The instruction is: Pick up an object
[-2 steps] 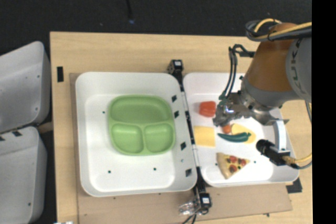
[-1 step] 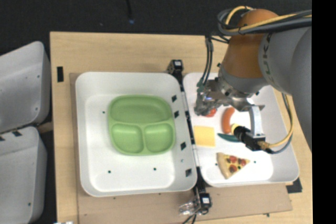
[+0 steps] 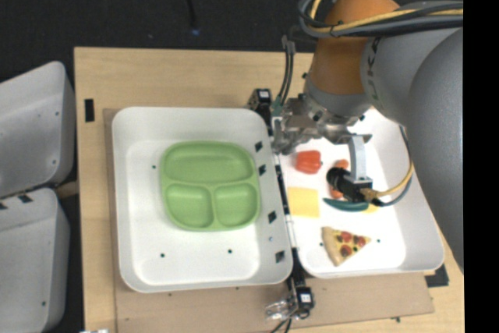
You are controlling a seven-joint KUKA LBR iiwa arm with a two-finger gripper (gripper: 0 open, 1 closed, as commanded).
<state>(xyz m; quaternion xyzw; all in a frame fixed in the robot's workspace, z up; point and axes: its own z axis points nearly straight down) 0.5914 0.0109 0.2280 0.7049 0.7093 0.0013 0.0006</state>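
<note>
The right bin (image 3: 417, 246) holds several toy foods. A red-orange piece (image 3: 309, 161) lies near its back left, with a yellow cheese slice (image 3: 304, 202) in front of it. A pizza slice (image 3: 344, 243) rests toward the front. A dark green curved piece (image 3: 343, 205) and a small red item (image 3: 336, 183) sit in the middle. My gripper (image 3: 292, 133) hangs over the back left corner of this bin, just behind and left of the red-orange piece. I see nothing held in it.
A green divided plate (image 3: 209, 185) fills the middle of the left bin (image 3: 140, 261). The wall between the two bins (image 3: 281, 199) runs directly below the gripper. The arm's grey body covers the right bin's back right part.
</note>
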